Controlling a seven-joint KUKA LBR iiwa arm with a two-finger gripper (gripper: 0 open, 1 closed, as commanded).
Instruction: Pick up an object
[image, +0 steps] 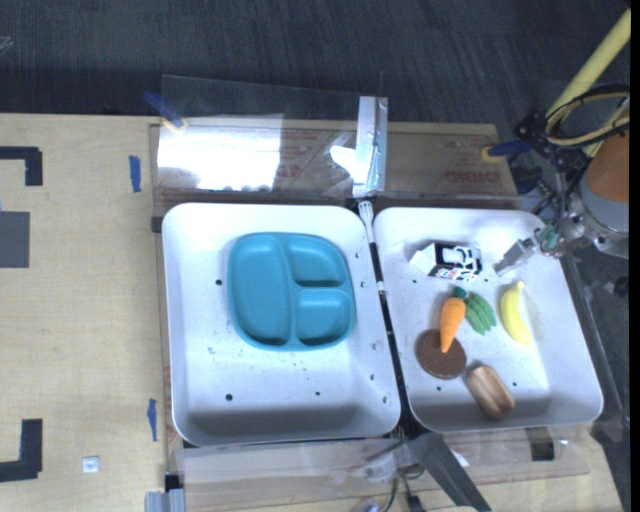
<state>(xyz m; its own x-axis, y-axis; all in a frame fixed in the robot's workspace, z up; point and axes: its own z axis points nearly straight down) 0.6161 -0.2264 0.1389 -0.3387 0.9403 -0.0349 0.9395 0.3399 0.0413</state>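
Carrot (453, 318) is lying in the right bin (570, 400), its tip resting on a brown disc (441, 357) — a green piece (480, 311) just beside it, a banana (514, 311) further right, a black-and-white toy (455, 260) above. A wooden block (489, 389) is sitting near the front. The hand (518, 254) is hovering over the bin's upper right; I cannot tell its state. A blue tray (291, 290) is sitting in the left bin (195, 380).

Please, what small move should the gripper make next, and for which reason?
Probably lower the gripper toward the banana, the nearest object just below it in the right bin. It hangs near that bin's upper right area with nothing between its fingers.
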